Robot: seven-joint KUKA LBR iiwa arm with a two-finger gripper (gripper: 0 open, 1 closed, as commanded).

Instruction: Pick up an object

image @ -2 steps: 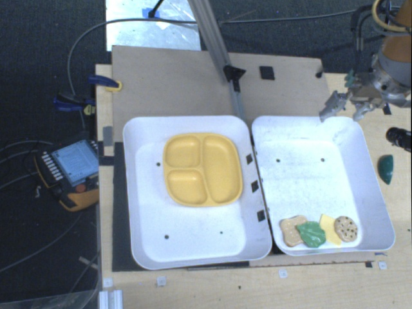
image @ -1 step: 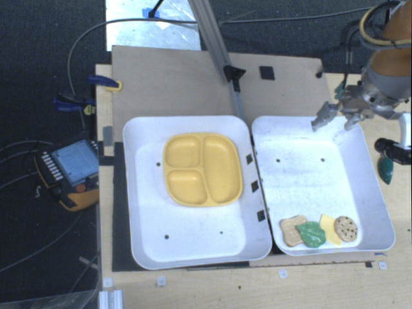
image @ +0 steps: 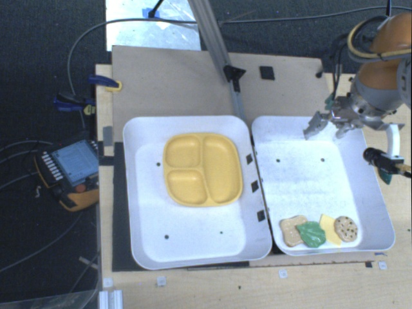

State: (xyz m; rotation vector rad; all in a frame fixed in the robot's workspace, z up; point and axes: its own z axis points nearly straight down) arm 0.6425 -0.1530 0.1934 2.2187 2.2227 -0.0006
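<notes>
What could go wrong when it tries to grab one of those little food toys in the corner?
The four toys, with the cookie and the green piece among them, lie packed together against the right bin wall, so the gripper might nudge neighbours, hit the wall, or close on two at once. It also hangs at the bin's far end from them.

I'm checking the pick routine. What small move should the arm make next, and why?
Probably travel toward the near edge of the right bin. The gripper hangs over its far end, while the toast, green leaf, cheese wedge and cookie cluster at the near end.
</notes>
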